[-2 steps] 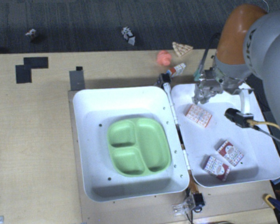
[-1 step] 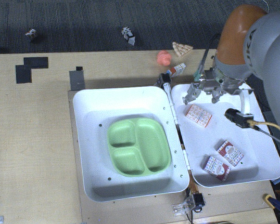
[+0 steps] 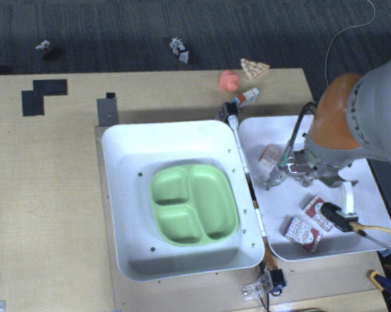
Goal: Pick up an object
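Note:
The right bin (image 3: 366,179) holds a pale packet (image 3: 271,155) near its far left side. Two red-and-white boxes lie near the bin's front: one (image 3: 302,233) by the front wall, the other (image 3: 313,209) just behind it. My gripper (image 3: 276,177) hangs low over the bin's left half, just in front of the pale packet and apart from the boxes. I see nothing between its tips. The left bin (image 3: 127,191) holds a green divided plate (image 3: 194,203).
Past the bins on the bench lie a pink ball (image 3: 229,81), a triangular toy (image 3: 254,67) and a small tube (image 3: 247,97). The rim between the bins (image 3: 245,175) runs just left of the gripper. The arm's orange band (image 3: 333,117) hangs over the right bin's far side.

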Robot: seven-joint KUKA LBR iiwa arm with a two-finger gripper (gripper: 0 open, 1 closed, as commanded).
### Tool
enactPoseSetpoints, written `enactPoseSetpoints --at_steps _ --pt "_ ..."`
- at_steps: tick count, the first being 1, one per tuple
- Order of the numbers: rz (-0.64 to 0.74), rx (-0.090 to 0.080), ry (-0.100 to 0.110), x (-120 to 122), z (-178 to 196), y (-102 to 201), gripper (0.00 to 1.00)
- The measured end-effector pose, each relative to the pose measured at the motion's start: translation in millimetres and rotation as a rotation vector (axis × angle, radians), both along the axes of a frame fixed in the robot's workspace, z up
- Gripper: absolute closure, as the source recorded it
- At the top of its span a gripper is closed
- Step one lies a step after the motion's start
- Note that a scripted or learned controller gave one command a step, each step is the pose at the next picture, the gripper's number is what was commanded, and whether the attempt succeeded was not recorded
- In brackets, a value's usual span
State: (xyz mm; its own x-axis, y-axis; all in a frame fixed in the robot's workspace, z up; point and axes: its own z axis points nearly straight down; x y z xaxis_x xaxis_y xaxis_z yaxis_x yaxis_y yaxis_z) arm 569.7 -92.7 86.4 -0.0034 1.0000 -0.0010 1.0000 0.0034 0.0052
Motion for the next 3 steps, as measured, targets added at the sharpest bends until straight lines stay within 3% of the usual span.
enactPoseSetpoints --at_steps 1,2,3 --pt "0.002 0.000 -0.006 2.2 11.8 0.7 1.00" --pt "-0.001 -0.004 -0.004 1.0 1.0 -82.4 1.00" --pt "0.000 -0.001 -0.001 0.4 -0.2 -80.8 0.00"
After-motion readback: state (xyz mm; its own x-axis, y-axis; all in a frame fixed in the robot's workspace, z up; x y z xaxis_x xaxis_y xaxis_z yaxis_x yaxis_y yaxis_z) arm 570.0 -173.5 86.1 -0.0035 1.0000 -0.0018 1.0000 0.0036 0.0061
